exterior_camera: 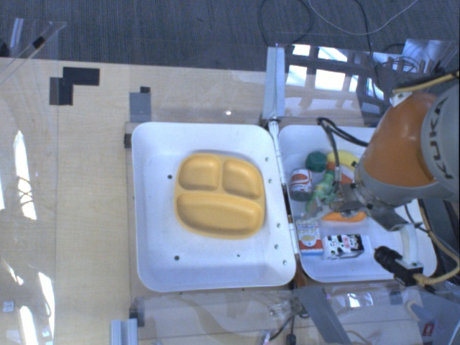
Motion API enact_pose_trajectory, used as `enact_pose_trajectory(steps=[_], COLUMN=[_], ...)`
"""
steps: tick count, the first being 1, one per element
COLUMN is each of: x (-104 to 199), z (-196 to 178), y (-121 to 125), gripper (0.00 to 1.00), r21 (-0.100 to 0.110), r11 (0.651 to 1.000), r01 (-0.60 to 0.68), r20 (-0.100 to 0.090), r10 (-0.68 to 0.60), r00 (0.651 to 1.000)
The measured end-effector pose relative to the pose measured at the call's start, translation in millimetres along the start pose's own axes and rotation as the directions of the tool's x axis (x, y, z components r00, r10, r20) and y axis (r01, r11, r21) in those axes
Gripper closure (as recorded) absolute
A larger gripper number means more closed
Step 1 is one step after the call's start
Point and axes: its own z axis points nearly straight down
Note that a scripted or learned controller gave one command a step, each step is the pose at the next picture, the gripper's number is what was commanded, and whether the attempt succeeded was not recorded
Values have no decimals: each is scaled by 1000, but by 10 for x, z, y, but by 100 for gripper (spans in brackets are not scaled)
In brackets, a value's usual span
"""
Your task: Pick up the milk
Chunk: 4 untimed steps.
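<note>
White plastic forms two shallow bins set side by side on a pale wooden bench (pixel 86 214), seen from above at a slant. In the left bin (pixel 154 257) lies a yellow divided tray (pixel 219 194) with three compartments, two small ones at the far side and one long one nearer the camera. The right bin (pixel 345 268) holds a cluster of small grocery items. The milk (pixel 343 245), a small carton with a black and white cow pattern, lies on its side near the bin's front edge. Just beside it on the left rests a small white and orange box (pixel 308 238). Farther back sit a small can with a red label (pixel 300 181), a green item (pixel 316 159) and a yellow item (pixel 345 157). The grey robot arm (pixel 410 146), with its wide orange band, reaches in from the right and hangs over the middle of the right bin. The gripper (pixel 338 203) sits low among the items, just behind the milk, and whether it is spread apart or closed cannot be told from this angle. Black cables (pixel 316 6) loop across the dark floor beyond the bench.
</note>
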Motion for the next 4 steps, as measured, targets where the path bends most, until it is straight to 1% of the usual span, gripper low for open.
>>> enact_pose_trajectory(steps=[1, 2, 3, 4], x=[-188, -880, -592, -395], z=[6, -276, 796, 600], y=[275, 356, -73, -57], gripper=[0, 0, 0, 0], r21=[1, 0, -1, 1], r11=[992, 997, 991, 997], r01=[-123, -73, -134, -75], r20=[1, 2, 0, 0], r10=[123, 73, 134, 75], r00=[992, 997, 991, 997])
